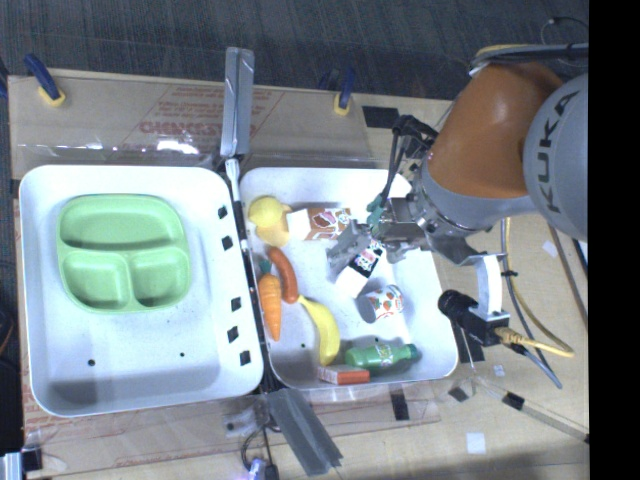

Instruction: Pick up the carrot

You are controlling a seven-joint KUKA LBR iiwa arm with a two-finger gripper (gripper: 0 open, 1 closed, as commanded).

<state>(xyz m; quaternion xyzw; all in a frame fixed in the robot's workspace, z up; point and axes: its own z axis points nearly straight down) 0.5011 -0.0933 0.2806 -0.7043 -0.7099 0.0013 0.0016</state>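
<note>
Nearest, a green bottle (380,354) lies along the right bin's (425,368) near wall. Against its left wall lies the carrot (270,306), beside a sausage (283,273). Over the middle hovers the gripper (352,252), perhaps touching a small carton (360,264); whether it is open I cannot tell.

I am seeing smooth, matt white plastic on both bins (40,368). The green tray (125,251) is showing a soft plastic sheen. The carrot (270,306) is looking like matt orange plastic. The table (180,103) is appearing as raw brown cardboard. The arm's orange band (490,133) is gleaming glossy.
</note>
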